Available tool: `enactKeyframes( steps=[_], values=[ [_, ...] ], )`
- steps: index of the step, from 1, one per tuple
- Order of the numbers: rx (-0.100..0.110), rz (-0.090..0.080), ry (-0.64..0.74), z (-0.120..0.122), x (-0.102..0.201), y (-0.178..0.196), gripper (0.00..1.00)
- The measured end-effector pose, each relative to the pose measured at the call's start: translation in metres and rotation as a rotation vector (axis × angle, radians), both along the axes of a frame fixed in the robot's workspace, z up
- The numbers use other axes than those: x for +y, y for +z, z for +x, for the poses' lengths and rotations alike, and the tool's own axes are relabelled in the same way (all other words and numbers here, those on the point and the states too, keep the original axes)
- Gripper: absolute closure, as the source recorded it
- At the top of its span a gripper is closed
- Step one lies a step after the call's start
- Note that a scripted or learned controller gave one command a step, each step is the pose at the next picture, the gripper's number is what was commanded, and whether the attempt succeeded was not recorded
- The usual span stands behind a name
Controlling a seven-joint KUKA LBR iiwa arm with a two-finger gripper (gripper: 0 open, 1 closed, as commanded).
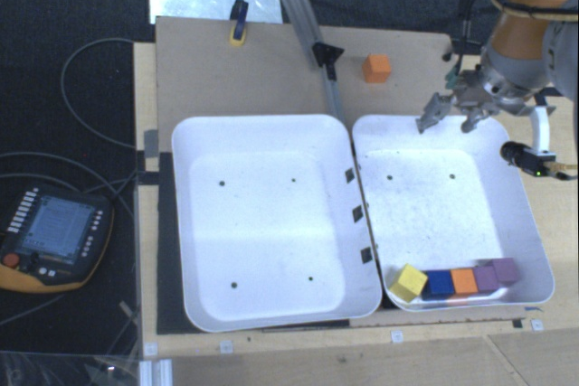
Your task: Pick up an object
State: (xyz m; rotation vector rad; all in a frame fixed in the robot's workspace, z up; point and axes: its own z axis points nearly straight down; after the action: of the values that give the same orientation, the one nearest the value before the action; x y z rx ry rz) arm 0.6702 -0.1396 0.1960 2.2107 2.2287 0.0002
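Four blocks sit in a row along the near edge of the right bin (520,194), touching one another: a yellow block (409,282) tilted at the left end, then a blue block (440,284), an orange block (464,281) and a purple block (498,273) toward the near right corner. The claw (450,116) hovers over the bin's far edge, well apart from them, fingers spread wide and holding nothing. A lone orange cube (377,68) rests on the bench beyond the bin.

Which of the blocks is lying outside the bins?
The orange block on the brown board beyond the right bin. The yellow, blue, second orange and purple blocks line that bin's near wall.
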Motion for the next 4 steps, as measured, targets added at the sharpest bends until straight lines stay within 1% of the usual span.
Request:
enactKeyframes(
  steps=[1, 2, 3, 4],
  values=[
    [0.01, 0.003, -0.01, -0.062, -0.01, -0.091, 0.0],
    [-0.003, 0.006, 0.005, -0.125, 0.087, -0.002, 0.0],
    [0.006, 0.002, -0.013, -0.179, 0.056, -0.039, 0.0],
    [0.001, 0.002, -0.008, -0.185, 0.05, -0.05, 0.0]
  ],
)
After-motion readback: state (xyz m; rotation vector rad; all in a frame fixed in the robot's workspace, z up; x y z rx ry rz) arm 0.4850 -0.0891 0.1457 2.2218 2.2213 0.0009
